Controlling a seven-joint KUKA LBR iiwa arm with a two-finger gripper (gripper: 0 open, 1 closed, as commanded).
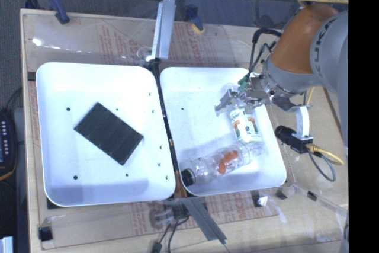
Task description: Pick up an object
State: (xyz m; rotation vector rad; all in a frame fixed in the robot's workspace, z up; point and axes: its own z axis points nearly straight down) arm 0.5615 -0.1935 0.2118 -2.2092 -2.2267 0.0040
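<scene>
Over the right bin (177, 92), the end effector (235, 98) is seen low at the far side. Just below it lies a small white labelled bottle (245, 125), its long axis running toward the near rim. Whether the end effector is parted or closed cannot be told; nothing is visibly held.

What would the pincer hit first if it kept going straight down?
Likely the white bottle in the right bin: the pincer hangs just over its top end. Depth is unclear from this slanted view.
</scene>
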